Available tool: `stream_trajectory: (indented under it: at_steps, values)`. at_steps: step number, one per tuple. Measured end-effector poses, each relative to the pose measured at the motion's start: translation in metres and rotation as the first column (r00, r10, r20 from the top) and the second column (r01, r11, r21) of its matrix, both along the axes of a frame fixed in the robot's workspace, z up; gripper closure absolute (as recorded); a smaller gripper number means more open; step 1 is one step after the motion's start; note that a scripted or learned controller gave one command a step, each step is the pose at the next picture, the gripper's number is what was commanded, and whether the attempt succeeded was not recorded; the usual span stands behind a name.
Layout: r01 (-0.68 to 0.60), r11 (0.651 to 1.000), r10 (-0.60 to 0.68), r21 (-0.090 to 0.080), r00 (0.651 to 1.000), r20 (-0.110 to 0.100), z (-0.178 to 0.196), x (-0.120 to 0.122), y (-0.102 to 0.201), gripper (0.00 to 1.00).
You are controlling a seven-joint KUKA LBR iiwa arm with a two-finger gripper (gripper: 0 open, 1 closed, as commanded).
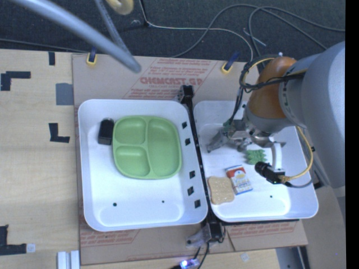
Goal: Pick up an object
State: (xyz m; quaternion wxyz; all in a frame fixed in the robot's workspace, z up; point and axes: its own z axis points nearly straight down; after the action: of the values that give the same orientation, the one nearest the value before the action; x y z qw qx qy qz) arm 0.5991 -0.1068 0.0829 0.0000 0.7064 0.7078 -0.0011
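Green plastic, a small leafy toy (256,156), lies in the right bin (291,206) just at five o'clock of my gripper (238,139); I cannot tell how its jaws stand. I judge a descent could miss or nudge the toy toward the carton (239,179) and cracker (221,189) at seven o'clock. Left bin (95,206): green divided plate (147,147), black block (105,131) touching its nine o'clock edge.

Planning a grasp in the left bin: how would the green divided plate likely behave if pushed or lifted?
The green divided plate looks like moulded plastic, so probably stiff and light. Lying flat, it should slide rather than tip. Its low rim may be hard to pinch.
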Motion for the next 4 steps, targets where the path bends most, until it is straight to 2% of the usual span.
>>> stream_trajectory:
  at_steps: [1,2,3,4]
  values:
    - [-0.001,1.000,0.001,-0.001,1.000,0.003,0.013,0.001,0.000,1.00]
    - [0.000,1.000,0.000,0.002,1.000,0.003,0.056,0.006,0.003,1.00]
    - [0.001,1.000,-0.001,0.001,1.000,0.005,0.118,0.006,-0.002,1.00]
    - [0.000,1.000,0.000,0.001,1.000,0.006,0.171,0.016,0.004,1.00]
